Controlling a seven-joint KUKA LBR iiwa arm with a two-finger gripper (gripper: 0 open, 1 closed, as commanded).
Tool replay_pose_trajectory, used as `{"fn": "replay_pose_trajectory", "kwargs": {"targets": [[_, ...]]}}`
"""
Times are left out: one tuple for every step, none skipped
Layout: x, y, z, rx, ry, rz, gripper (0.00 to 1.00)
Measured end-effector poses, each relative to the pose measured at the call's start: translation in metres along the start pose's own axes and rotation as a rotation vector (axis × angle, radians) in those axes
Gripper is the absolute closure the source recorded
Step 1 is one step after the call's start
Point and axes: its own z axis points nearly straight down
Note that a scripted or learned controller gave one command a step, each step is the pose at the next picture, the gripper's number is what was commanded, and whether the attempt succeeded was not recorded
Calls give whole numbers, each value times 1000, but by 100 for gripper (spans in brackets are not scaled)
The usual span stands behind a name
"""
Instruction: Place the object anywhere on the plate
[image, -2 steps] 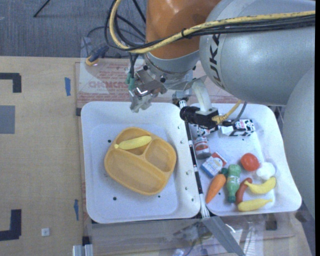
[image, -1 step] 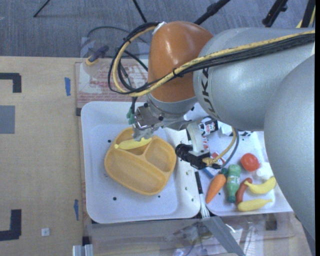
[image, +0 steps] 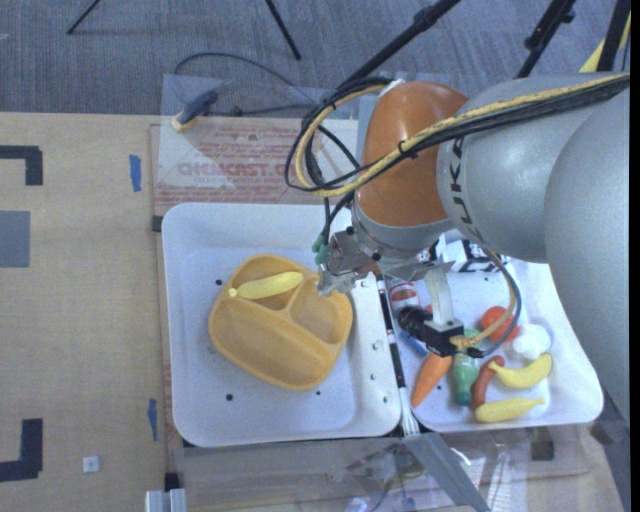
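An orange-yellow divided plate (image: 280, 325) lies in the left white bin (image: 195, 370). A small yellow banana (image: 266, 286) rests in the plate's upper-left compartment. My gripper (image: 333, 277) hangs over the plate's upper-right rim, just right of the banana's tip and apart from it. The wrist's orange band and the grey arm hide most of the gripper from above.
The right bin (image: 575, 400) holds several toy foods: a carrot (image: 431, 378), two yellow bananas (image: 524, 373), red and green pieces and a white egg (image: 530, 342). A ridge between the bins (image: 388, 350) runs right beside the plate. Cables loop above the wrist.
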Motion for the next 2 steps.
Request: {"fn": "replay_pose_trajectory", "kwargs": {"targets": [[0,0,0,0,0,0,0],[0,0,0,-1,0,0,0]]}}
